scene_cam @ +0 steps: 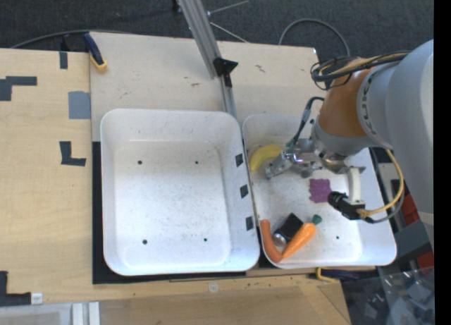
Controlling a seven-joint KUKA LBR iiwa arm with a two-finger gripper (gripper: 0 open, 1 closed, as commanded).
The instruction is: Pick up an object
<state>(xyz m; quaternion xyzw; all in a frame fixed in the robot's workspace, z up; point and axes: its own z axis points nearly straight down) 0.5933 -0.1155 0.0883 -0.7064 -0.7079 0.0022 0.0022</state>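
My gripper reaches in from the right and hangs low in the right bin, its metal fingers pointing left, right beside a yellow banana-like object at the bin's upper left. A purple piece lies just below the wrist. Near the bin's front edge, two orange carrots lie around a small black block. A tiny green bit sits close to them. Nothing shows between the fingers.
The left bin sits next to the right one, sharing a raised divider with black clips. A slanted metal rail crosses the back of the bench. Black cables loop off the arm above and to the right of the right bin.
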